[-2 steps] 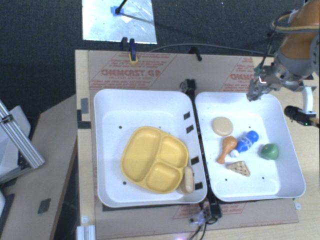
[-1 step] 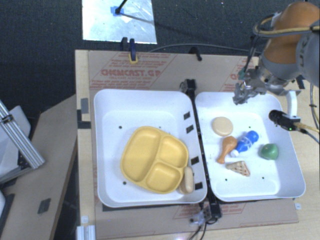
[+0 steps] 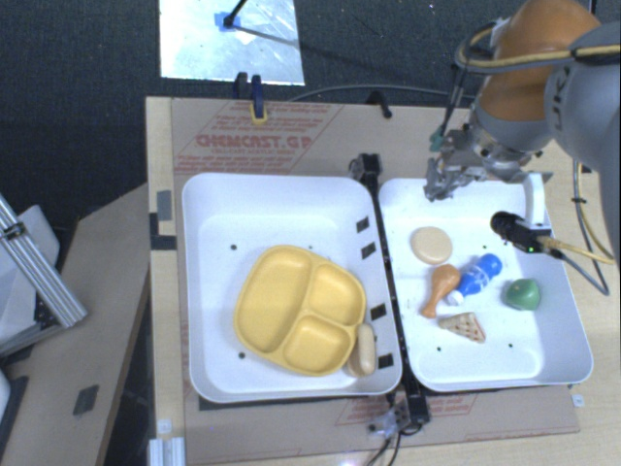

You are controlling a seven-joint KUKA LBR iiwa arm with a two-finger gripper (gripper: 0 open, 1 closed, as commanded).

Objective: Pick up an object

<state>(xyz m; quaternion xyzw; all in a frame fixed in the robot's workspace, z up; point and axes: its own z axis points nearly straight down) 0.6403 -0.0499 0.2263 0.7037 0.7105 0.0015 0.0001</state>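
**Plastic toys wait in the right bin**

White and shallow, the left bin (image 3: 213, 212) carries a yellow divided plate (image 3: 301, 309), stiff and broad, poor for two fingers, with a pale bread roll (image 3: 365, 349) touching its edge. The right bin (image 3: 553, 357) holds smaller toy food: a cream disc (image 3: 432, 245), a chicken leg (image 3: 440, 287), a blue bottle (image 3: 477, 275), a green piece (image 3: 522, 294) and a cracker wedge (image 3: 464, 327). All look light, hard and smooth. The bottle's round body seems the likeliest hold. The gripper (image 3: 441, 184) hovers over the bin's far edge, carrying nothing; its opening cannot be told.
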